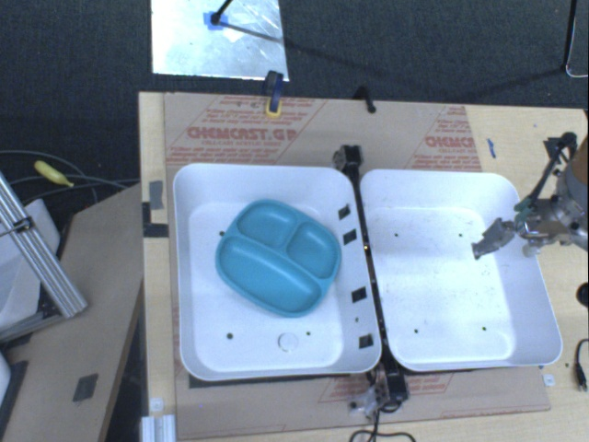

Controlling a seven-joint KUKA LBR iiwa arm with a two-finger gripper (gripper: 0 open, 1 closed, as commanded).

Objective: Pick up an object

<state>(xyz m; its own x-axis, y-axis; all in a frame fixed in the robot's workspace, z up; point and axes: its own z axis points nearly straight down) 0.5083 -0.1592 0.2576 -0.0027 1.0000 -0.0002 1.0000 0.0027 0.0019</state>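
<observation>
Blue plastic marks the one thing worth picking: a divided plate (279, 256) lying flat in the left bin (198, 201), a little toward that bin's upper half. Its long axis runs on a slant from upper left to lower right in the camera view, with two small compartments along the upper right side and one long compartment along the lower left.

Over the right bin (442, 339), near its right wall, hangs the gripper (488, 239), reaching in from the right edge of the picture. The plate lies well apart from it, straight off to the left, across the ridge where the two bins meet. So the coming move, as I judge it, calls for a long sideways travel before any descent.

Whether the gripper is spread or pressed together I cannot tell; its tip is small and dark against the white floor. Nothing shows between it and the bin floor, and it touches no object.
</observation>
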